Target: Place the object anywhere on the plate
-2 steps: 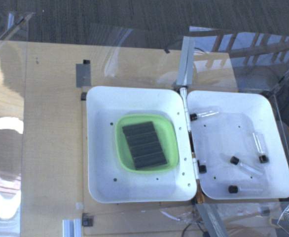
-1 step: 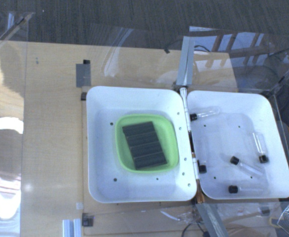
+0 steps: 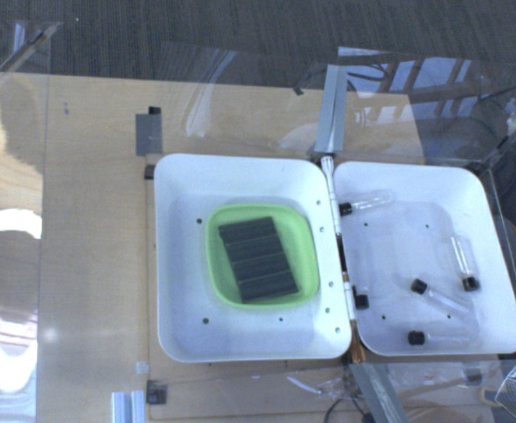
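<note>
I see light wooden worktop (image 3: 82, 263) carrying two shallow white bins. Left white bin (image 3: 174, 324) holds square lime-green plate (image 3: 217, 236). Dark grey ribbed rectangular block (image 3: 257, 259) lies flat on plate, slightly askew. Right white bin (image 3: 491, 236) holds several clear plastic vials with black caps (image 3: 465, 264), scattered apart. Tool state: I cannot tell.

Clear tubes (image 3: 443, 301) in right bin (outlines barely discernible)

No readable text, labels or numbers anywhere; small marks, if any, too blurred to tell.
</note>
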Available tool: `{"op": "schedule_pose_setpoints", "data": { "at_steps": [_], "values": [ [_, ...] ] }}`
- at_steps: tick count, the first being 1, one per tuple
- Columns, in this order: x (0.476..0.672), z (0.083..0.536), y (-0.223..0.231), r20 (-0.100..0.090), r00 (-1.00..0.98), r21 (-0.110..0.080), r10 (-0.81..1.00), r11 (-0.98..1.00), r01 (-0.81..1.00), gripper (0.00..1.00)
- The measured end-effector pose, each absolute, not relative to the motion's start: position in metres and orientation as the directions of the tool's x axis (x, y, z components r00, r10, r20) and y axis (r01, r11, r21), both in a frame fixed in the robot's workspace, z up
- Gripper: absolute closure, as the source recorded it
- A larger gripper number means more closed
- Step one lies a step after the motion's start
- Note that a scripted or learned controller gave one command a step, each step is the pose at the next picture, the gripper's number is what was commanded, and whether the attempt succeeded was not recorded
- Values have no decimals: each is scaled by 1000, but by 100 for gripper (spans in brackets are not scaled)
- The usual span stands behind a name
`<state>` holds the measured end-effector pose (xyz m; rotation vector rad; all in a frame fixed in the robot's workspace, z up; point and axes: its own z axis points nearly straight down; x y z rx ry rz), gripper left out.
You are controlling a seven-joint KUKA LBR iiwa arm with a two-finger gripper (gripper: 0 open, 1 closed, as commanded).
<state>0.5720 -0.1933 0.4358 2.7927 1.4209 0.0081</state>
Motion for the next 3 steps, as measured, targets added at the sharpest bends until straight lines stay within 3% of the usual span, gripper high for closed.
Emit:
{"op": "schedule_pose_setpoints", "data": {
  "at_steps": [1, 2, 3],
  "values": [
    [544, 436, -197, 2, 669, 7, 743, -669, 743, 0],
    [583, 436, -199, 4, 732, 9, 682, -732, 682, 0],
    [605, 436, -197, 5, 802, 9, 597, -802, 597, 0]
  ]
}}
